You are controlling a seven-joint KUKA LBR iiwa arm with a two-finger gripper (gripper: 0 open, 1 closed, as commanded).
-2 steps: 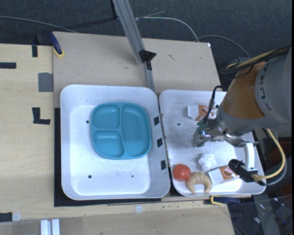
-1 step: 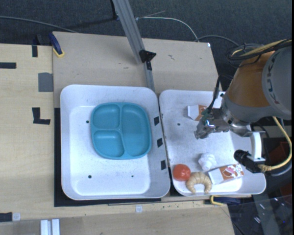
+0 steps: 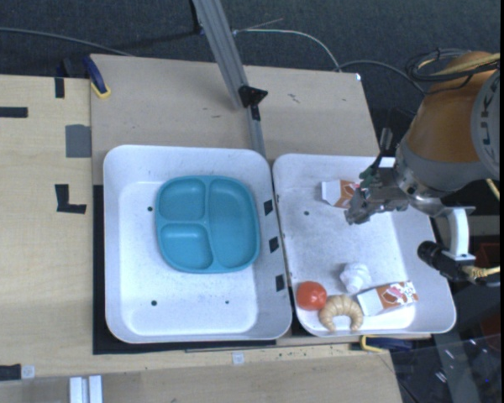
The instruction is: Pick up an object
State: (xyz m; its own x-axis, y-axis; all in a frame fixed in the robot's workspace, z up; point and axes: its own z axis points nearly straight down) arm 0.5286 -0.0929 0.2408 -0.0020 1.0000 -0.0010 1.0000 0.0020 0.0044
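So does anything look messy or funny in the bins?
Nothing looks spilled or broken. The croissant, tomato and packet huddle in the right bin's front corner, and the blue plate lies flat in the left bin.

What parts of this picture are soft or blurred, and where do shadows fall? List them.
Camera view: soft all over, with even lighting and no hard glare. The tool and the packet beside it are smeared, so fine detail there is lost. A faint shadow edges the blue divided plate. The croissant and red ball read clearly enough by shape and colour.
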